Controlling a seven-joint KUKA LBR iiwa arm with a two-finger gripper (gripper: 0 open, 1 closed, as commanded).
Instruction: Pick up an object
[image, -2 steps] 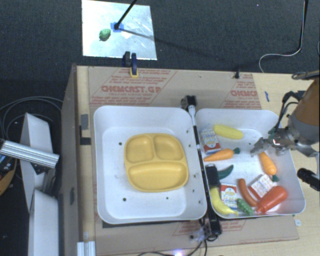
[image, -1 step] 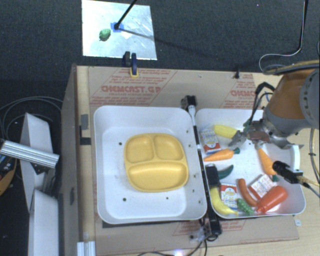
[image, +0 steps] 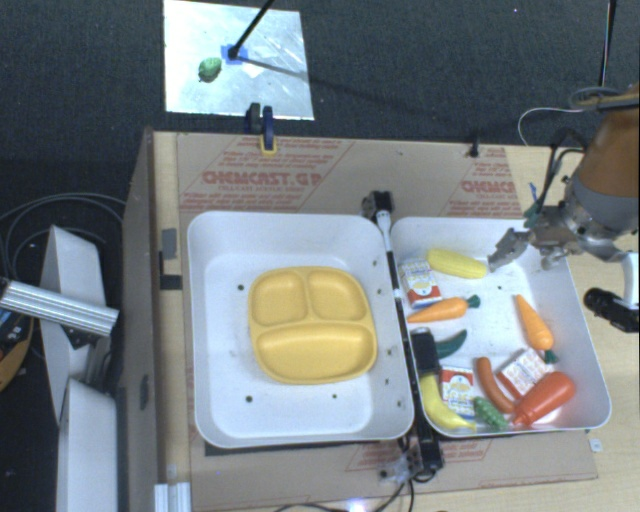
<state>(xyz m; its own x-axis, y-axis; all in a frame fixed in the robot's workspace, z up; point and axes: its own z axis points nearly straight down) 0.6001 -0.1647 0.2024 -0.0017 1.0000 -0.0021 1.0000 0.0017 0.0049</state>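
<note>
Just left of jaws: yellow lemon (image: 457, 263). Gripper (image: 520, 245) hovers, grip state indiscernible. Descend centred over lemon, avoid bin wall (image: 480, 222).

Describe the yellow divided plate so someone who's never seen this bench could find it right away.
Look at the left white bin of the two. The yellow plate lies flat near its middle. It has three compartments, two small and one wide, unlike the loose toy foods in the right bin.

A robotics lab: cardboard-lined counter (image: 300, 165), loose cables (image: 40, 225) at left, aluminium rail (image: 60, 308), dark carpet.
</note>
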